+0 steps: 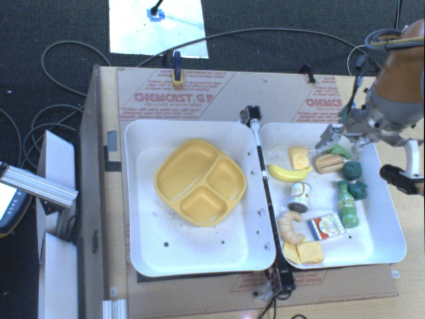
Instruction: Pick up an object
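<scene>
Over the right bin's far edge, my end effector hovers.
Its fingers look spread, gripping nothing; I'd target the hot dog just beneath, unobstructed beside the cheese block.

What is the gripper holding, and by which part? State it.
Nothing that can be seen. The gripper hovers over the right bin, above the hot dog; no object sits between its fingers.

Even overhead light, soft focus (glare on white bins).
</scene>
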`<state>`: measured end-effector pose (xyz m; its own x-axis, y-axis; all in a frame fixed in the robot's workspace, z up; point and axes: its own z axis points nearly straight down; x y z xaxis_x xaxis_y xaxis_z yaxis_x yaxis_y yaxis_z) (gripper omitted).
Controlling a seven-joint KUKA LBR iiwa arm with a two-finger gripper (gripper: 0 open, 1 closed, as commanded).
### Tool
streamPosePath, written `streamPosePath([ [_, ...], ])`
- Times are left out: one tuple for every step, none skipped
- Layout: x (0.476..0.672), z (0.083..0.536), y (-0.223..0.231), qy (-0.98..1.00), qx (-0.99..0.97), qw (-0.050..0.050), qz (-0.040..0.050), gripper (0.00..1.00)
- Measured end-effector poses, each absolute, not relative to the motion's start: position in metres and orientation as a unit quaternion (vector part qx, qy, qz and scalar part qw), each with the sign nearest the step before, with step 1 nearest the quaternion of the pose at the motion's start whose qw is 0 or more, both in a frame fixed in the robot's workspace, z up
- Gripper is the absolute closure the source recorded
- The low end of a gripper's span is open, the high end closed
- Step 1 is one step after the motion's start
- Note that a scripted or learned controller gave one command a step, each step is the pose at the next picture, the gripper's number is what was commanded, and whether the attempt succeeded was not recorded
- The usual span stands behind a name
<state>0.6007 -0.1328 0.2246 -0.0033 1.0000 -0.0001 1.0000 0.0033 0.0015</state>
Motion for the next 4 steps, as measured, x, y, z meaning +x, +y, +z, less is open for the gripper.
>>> streamPosePath([
  [0.618, 0.092, -0.107, 0.708, 0.706, -0.001, -0.0004, 0.00],
  [0.620, 0.104, -0.108, 0.709, 0.705, 0.002, 0.0011, 1.00],
  [0.587, 0.172, -0.083, 0.709, 0.706, 0.001, 0.0010, 1.00],
  [0.587, 0.171, -0.083, 0.708, 0.706, 0.001, 0.0007, 0.00],
])
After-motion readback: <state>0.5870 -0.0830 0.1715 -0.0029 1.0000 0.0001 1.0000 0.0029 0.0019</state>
